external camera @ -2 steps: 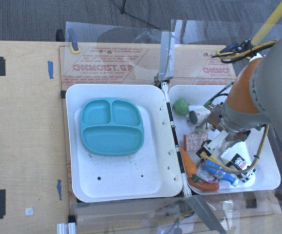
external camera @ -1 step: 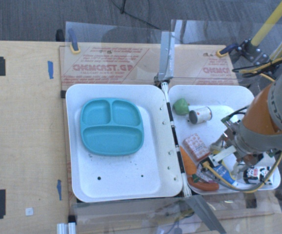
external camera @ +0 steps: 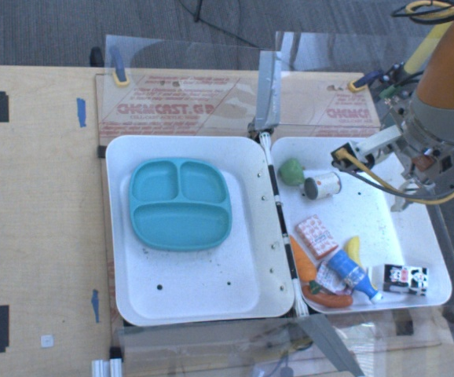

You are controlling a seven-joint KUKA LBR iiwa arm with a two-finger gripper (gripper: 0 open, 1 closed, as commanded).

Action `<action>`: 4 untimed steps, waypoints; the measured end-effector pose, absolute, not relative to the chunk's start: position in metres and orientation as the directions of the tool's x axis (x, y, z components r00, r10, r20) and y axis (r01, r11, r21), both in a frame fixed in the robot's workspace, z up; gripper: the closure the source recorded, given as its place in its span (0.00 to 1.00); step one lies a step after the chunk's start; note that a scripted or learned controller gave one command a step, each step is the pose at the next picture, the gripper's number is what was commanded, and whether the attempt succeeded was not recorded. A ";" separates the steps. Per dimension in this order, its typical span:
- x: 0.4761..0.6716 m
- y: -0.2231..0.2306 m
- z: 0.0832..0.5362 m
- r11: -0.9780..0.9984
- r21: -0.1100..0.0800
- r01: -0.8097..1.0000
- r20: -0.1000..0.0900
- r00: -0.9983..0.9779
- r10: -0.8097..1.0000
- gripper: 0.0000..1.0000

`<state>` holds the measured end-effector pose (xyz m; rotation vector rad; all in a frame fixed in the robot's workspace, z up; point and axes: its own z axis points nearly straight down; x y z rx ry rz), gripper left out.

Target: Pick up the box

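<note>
A small red-and-white patterned box (external camera: 316,236) lies flat in the middle of the right bin (external camera: 435,242). A black-and-white carton (external camera: 406,279) lies near that bin's front right corner. My gripper (external camera: 420,173) hangs over the bin's right side, up and to the right of the patterned box and well apart from both boxes. Cables and a white bracket surround it. Nothing shows between its fingers.
The right bin also holds a green ball (external camera: 291,171), a small can (external camera: 322,185), a yellow banana (external camera: 353,248), a blue bottle (external camera: 350,273), an orange carrot (external camera: 303,259) and a red pepper (external camera: 327,298). In the left bin (external camera: 125,289) sits a teal divided plate (external camera: 181,203).
</note>
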<state>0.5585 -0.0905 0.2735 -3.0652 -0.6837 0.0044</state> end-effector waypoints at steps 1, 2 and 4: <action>0.531 -0.020 0.184 -0.949 -0.003 0.314 -0.005 0.949 0.314 0.00; 0.531 -0.066 0.184 -0.960 -0.002 0.280 -0.004 0.960 0.280 0.00; 0.591 -0.093 0.098 -0.969 0.000 0.246 -0.001 0.969 0.246 1.00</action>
